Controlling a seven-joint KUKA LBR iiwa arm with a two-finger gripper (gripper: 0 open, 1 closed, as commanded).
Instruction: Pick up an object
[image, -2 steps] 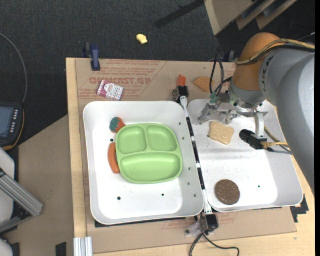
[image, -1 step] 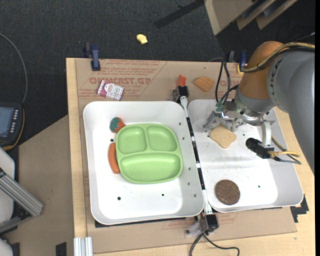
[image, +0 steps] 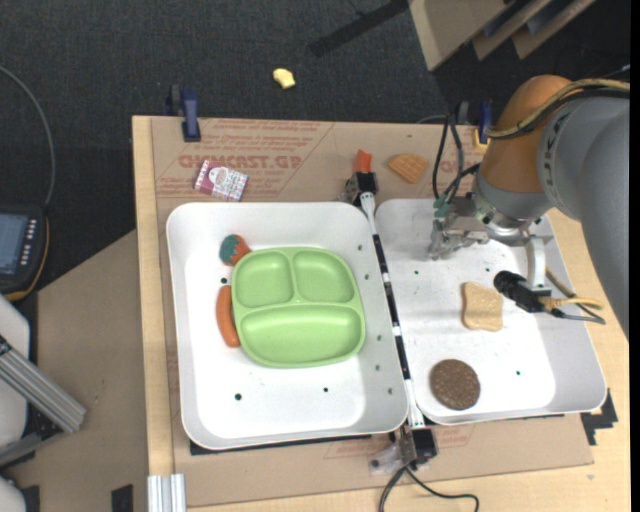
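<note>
The claw (image: 447, 238) hangs over the right bin (image: 570, 385), how far open I cannot tell, while the bread slice (image: 482, 306) lies below-right and the brown disc (image: 455, 383) further below.

The green divided plate (image: 297, 306) covers most of an orange carrot-like piece (image: 226, 315) at its left rim and part of a small teal-and-red item (image: 234, 248) at its upper left corner; what that item is cannot be made out. The arm (image: 560, 140) runs out of the picture at the right edge. The gripper (image: 452, 238) is small and dark against the right bin (image: 570, 385).
</note>
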